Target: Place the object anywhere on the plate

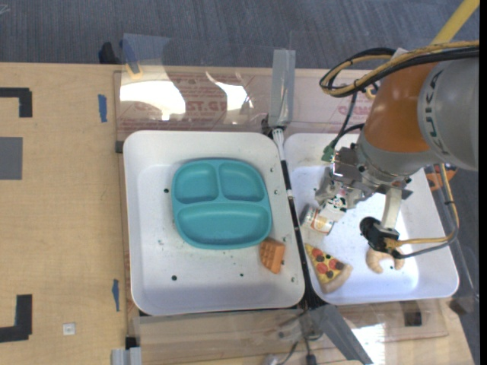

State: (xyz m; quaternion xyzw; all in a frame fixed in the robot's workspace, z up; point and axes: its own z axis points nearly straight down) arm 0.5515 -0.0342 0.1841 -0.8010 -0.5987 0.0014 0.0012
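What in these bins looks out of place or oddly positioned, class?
The orange waffle-like toy lies on the left bin's floor, just off the teal plate's lower right corner, not on it. The pizza slice lies against the right bin's left wall.

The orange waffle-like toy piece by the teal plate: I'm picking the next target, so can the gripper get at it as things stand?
Probably yes. The orange waffle-like toy piece lies uncovered on the left white bin's floor, just off the teal divided plate. The gripper hangs over the right bin; the bin wall close by may crowd its fingers.
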